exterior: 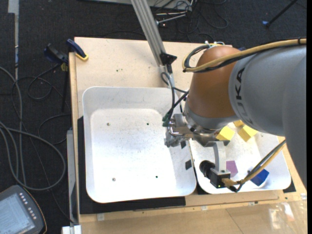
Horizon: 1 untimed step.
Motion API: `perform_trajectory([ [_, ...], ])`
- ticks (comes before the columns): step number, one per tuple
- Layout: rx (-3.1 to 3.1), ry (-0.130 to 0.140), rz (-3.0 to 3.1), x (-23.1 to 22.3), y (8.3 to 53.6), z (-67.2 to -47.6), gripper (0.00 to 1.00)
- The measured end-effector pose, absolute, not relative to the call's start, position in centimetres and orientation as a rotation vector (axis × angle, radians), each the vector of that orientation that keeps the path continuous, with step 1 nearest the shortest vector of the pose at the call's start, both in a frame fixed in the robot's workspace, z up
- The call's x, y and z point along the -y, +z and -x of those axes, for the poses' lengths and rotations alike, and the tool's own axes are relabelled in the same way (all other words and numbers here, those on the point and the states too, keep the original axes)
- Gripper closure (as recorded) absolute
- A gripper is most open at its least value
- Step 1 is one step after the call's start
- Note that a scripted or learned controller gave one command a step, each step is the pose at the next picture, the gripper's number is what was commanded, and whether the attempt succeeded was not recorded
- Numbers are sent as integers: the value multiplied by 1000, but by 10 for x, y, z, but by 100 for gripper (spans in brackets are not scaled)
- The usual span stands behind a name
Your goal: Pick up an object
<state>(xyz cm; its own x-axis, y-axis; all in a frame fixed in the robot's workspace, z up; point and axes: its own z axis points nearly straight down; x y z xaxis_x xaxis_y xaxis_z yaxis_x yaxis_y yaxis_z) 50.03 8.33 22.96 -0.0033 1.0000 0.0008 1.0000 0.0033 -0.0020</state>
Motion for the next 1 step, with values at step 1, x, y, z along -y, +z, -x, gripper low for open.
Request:
perform_trajectory([
  [1,2220,0,2222,-82,229,-501,0],
])
